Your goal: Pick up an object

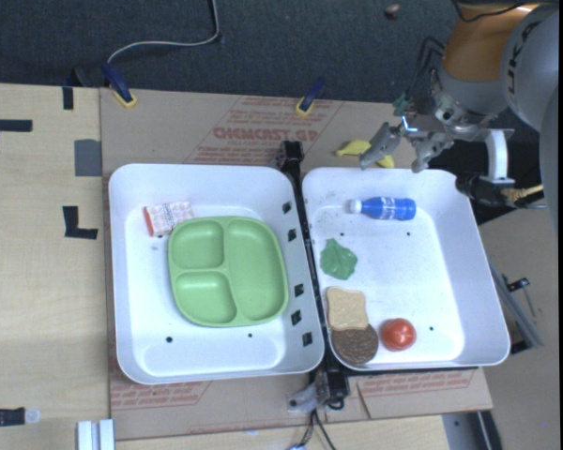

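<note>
My gripper [400,151] hangs above the far rim of the right bin [469,251], its two fingers spread open with nothing between them. Just below it in that bin lies a blue bottle [385,208] with a white cap, on its side. Nearer the front are a green leaf-shaped piece [339,259], a slice of toast [346,307], a brown round cookie [356,344] and a red tomato [398,334]. The left bin [131,251] holds a green divided plate [229,270] and a small red-and-white packet [167,217].
A yellow object [357,148] lies on the cardboard behind the right bin, just left of the gripper. Blue-and-yellow clamps [120,90] [310,101] sit at the cardboard's far edge. A black hinge strip [297,242] runs between the bins.
</note>
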You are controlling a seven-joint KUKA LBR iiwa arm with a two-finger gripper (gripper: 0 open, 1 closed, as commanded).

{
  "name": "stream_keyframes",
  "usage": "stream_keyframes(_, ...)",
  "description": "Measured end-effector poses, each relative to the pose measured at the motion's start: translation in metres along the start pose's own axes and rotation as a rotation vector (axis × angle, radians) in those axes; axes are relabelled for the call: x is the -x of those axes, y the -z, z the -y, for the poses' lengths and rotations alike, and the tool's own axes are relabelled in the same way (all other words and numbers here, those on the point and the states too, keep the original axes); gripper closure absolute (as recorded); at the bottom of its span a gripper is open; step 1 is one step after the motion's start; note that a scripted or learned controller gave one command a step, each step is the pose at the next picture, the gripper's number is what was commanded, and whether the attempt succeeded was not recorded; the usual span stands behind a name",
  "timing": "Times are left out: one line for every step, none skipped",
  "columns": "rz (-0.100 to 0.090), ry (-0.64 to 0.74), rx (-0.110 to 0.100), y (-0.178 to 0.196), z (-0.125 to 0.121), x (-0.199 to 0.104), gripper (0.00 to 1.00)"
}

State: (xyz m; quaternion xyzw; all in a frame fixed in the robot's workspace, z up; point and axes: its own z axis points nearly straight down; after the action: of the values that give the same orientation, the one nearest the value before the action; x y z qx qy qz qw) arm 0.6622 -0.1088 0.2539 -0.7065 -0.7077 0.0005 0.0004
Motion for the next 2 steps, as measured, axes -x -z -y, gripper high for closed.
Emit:
stream_keyframes(0.001,-0.002,-0.005,-0.12,-0.004,0.042,0.0)
stream_keyframes(0.001,0.001,0.005,-0.151,-0.007,0.059,0.0)
